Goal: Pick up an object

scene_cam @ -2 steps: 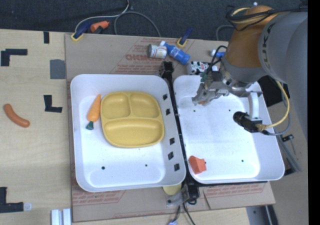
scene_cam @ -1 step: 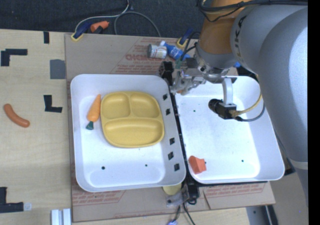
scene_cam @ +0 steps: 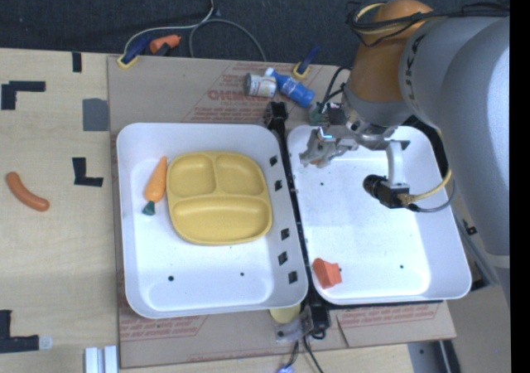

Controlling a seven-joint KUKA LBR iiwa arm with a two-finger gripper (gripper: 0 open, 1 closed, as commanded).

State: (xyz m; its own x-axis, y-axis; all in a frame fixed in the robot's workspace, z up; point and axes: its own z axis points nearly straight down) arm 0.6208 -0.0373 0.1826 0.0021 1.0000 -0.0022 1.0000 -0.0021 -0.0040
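Arm (scene_cam: 447,73) in from the right of the frame, orange band up top, and the gripper (scene_cam: 321,150) hangs over the upper left corner of the right bin (scene_cam: 414,268), close to the wall it shares with the left bin (scene_cam: 132,222). Whether the jaws are apart or together, the view cannot tell; nothing shows between them. Down at the lower left of the right bin lies a small orange block (scene_cam: 326,273), well apart from the gripper. Over in the left bin sits a yellow divided plate (scene_cam: 219,197), and just beside its left edge lies a toy carrot (scene_cam: 155,181). Far left on the desk (scene_cam: 50,264) rests a sausage (scene_cam: 26,191). Above the bins lies a blue-and-white bottle (scene_cam: 280,86).
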